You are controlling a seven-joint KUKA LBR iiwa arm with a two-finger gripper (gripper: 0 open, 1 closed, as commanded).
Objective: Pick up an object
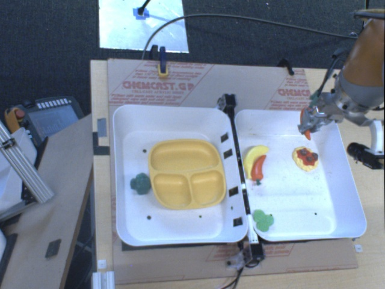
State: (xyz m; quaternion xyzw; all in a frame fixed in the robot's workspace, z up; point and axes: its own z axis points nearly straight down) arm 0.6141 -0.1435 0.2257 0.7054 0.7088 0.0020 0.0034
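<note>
Gripper [308, 125]: poised above the far right corner of the right bin [337, 218]; something small and orange-red seems to sit at the fingertips, but too blurred to tell whether held, or how far apart the fingers stand
Nearest object: pizza slice toy [305, 158], lying flat on the right bin floor just below the gripper, apart from it
Other candidates: banana and red pepper [257, 161] touching each other near the divider; green toy [263, 220] at the near left corner of the right bin
Left bin [129, 221]: yellow divided plate [183, 173], broccoli [141, 183] beside it
Advice: descend straight over the chosen piece, fingers astride the narrow side, clear of the wall
Axis: pizza slice nearly round, no clear long axis; banana long axis roughly far-right to near-left, curving
</note>
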